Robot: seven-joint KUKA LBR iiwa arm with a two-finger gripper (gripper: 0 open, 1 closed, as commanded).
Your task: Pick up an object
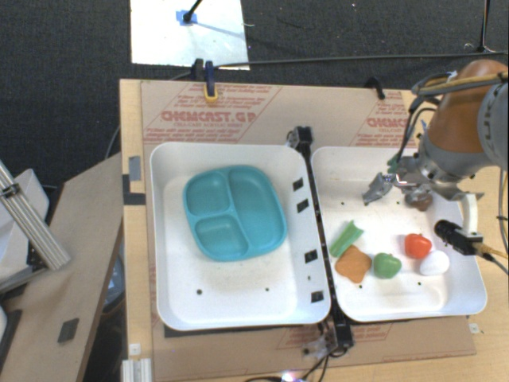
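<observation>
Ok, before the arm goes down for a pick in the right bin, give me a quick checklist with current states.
1. Objects present in the right bin: ok. Green pod, orange piece, green pepper, red tomato and white piece lie along the near side.
2. Gripper over the right bin: ok, toward its far side.
3. Gripper above a target: not ok, the objects lie nearer the camera.
4. Gripper free of load: cannot tell.
5. Targets separated: not ok, orange piece touches pod and pepper; tomato touches white piece.
6. Blue tray out of the path: ok, left bin.
</observation>
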